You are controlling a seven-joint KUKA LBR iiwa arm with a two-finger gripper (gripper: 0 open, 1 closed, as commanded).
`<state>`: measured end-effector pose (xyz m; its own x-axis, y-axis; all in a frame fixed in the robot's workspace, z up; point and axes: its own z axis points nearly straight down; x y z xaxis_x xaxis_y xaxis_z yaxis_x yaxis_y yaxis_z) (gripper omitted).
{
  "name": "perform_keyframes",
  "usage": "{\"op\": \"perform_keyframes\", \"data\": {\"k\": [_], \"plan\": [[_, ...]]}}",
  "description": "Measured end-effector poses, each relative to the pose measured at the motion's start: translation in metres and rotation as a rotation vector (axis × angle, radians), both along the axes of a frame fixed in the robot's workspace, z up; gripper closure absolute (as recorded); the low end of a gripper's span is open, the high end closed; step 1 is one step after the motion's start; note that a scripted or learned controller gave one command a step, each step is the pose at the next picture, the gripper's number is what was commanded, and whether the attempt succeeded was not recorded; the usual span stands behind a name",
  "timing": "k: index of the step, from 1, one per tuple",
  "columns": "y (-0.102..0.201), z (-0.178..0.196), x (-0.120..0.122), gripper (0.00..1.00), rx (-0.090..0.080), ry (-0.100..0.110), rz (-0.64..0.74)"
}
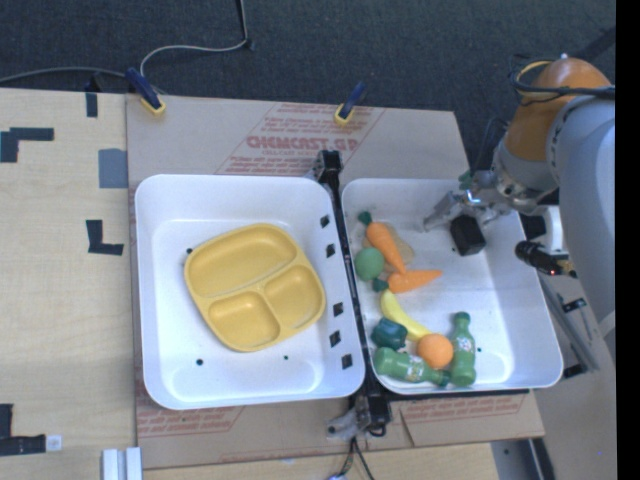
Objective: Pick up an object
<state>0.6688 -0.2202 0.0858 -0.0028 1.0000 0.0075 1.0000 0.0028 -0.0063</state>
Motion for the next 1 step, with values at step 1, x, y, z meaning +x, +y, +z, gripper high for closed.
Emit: {"op": "perform_keyframes", "data": {"k": [1], "plan": [[-0.0024, 0.0108, 0.0012, 1.0, -0.012, -0.01, 0.002]]}}
